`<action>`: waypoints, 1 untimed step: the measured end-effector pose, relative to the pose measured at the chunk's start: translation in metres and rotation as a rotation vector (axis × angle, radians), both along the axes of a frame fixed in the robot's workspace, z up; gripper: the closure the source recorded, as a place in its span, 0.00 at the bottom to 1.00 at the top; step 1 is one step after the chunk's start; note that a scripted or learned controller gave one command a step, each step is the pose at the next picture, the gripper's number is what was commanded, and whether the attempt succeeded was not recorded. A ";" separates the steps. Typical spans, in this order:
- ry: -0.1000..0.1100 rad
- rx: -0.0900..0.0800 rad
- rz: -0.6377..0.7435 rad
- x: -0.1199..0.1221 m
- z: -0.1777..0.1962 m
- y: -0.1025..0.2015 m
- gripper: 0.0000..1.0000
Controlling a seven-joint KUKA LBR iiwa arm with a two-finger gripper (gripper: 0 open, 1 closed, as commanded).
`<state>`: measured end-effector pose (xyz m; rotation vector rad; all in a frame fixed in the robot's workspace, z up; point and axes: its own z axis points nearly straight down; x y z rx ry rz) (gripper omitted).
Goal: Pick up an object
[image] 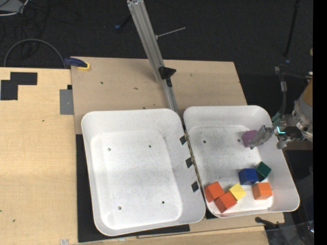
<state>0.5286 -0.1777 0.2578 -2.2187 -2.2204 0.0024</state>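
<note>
My fingers (262, 135) in the camera view: closed around the purple block (249, 137), over the right bin's (225, 117) upper right. Grasp step looks made; next I judge a straight lift, grip held firm, clear of the wall.

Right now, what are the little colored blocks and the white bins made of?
The yellow block and blue block look like painted wood or foam: flat matte faces, no shine. The right bin looks like molded plastic: smooth, rounded rim, scuffed grey.
</note>
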 end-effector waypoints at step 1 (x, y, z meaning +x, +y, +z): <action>0.000 0.000 0.000 0.000 0.000 0.000 0.00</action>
